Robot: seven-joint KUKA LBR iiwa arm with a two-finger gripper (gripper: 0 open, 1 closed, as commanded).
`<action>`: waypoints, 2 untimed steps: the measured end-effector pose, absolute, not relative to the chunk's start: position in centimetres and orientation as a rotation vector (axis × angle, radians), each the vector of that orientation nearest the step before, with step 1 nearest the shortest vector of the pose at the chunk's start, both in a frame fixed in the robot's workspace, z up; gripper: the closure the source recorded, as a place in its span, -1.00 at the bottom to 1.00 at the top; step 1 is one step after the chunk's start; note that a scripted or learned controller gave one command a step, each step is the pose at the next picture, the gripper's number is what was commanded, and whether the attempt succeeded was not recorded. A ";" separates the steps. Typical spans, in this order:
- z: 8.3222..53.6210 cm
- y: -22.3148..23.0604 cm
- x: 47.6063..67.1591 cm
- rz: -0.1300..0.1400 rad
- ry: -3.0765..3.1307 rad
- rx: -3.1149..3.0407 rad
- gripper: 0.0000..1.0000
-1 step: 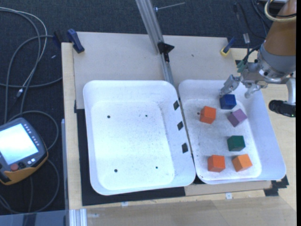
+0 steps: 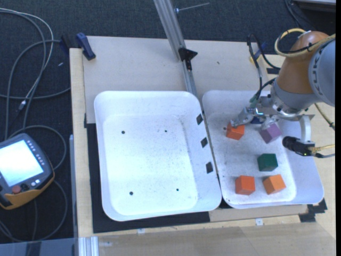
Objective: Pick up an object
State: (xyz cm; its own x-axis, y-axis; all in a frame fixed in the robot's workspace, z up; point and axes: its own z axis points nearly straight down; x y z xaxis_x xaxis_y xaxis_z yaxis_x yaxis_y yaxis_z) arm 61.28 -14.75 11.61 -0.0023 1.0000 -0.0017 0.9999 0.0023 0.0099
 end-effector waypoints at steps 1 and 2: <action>9.9 -7.8 63.4 0.007 2.230 2.213 -1.00; 20.5 -7.7 56.7 0.006 2.219 2.220 -1.00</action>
State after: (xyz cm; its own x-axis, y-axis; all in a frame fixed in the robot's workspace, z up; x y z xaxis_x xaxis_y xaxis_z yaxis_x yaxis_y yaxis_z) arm 56.71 -7.72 20.49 0.0004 1.0000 0.0008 1.0000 -0.0004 0.0045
